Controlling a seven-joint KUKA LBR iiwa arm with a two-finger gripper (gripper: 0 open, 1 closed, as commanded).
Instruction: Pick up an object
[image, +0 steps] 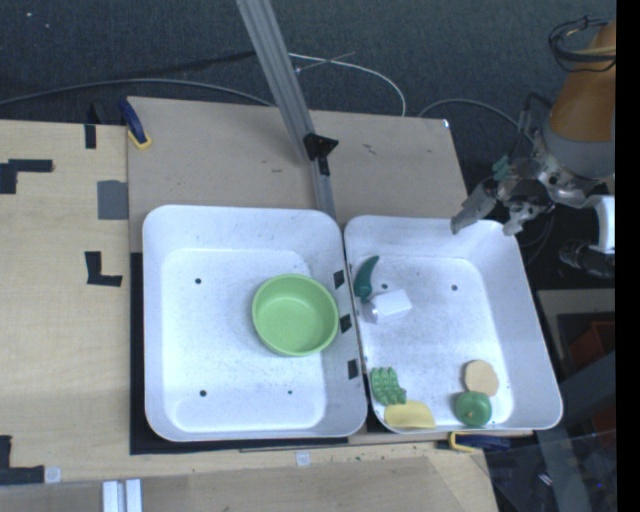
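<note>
Camera view: end effector (487, 212) open, empty, above right shallow white plastic bin (520, 290) rim; round green plastic bowl (294, 315), small toys unlifted. Pick not begun.

A grey metal pole (290, 95) slants across the brown board (220, 150) behind the bins. A blue and yellow clamp (134, 124) grips the board's far left corner. White cables (340, 68) trail over dark carpet (420, 40).

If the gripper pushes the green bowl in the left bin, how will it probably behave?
The green bowl looks like thin plastic, so probably light and stiff. Sitting upright on a flat base, it would likely slide rather than tip. Its smooth round wall may slip from a pinch.
</note>
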